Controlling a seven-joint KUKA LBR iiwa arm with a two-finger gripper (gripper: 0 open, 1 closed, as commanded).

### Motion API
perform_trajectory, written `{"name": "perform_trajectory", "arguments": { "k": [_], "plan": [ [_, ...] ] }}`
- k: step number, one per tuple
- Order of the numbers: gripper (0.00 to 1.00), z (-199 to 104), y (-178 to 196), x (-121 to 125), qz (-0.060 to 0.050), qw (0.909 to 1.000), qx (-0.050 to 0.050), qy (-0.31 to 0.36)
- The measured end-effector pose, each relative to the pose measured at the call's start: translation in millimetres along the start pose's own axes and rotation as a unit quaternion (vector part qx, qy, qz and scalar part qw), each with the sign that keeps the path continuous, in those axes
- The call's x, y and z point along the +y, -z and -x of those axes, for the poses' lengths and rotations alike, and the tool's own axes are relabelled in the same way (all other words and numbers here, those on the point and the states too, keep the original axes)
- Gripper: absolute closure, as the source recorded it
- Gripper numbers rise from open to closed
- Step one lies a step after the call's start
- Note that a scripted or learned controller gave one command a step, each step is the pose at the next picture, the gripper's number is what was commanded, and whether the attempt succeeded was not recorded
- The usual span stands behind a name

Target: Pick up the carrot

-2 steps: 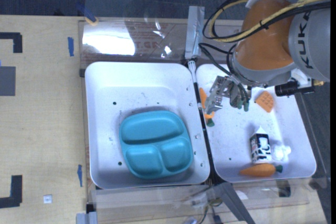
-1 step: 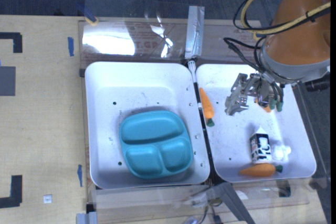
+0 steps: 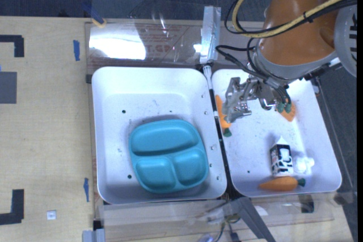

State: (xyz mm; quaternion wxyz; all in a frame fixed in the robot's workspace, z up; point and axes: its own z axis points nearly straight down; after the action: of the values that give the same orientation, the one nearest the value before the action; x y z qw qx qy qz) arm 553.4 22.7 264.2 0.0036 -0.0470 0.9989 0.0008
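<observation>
The grey arm's metal two-finger gripper (image 3: 241,100) is hovering over the right white bin (image 3: 326,139); its state cannot be determined. A small orange toy carrot with green tip (image 3: 222,116) is lying against that bin's left wall, just beside the gripper. Judged light, stiff and smooth-skinned; mid-body grasp across its width advised.

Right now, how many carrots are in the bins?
3, all in the right bin: one against its left wall, one under the arm by the gripper, one at the front edge. The arm may hide more.
</observation>
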Motion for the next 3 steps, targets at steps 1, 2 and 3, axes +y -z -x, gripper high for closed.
{"name": "perform_trajectory", "arguments": {
  "k": [1, 2, 3],
  "plan": [
    [1.00, -49.2, 16.7, -5.4, 0.000, 0.9988, 0.002, 0.049],
    [1.00, 16.0, 23.0, 6.5, 0.000, 0.9974, -0.001, -0.073],
    [1.00, -5.1, -0.6, 66.8, 0.000, 0.9997, 0.003, 0.025]
  ]
}}
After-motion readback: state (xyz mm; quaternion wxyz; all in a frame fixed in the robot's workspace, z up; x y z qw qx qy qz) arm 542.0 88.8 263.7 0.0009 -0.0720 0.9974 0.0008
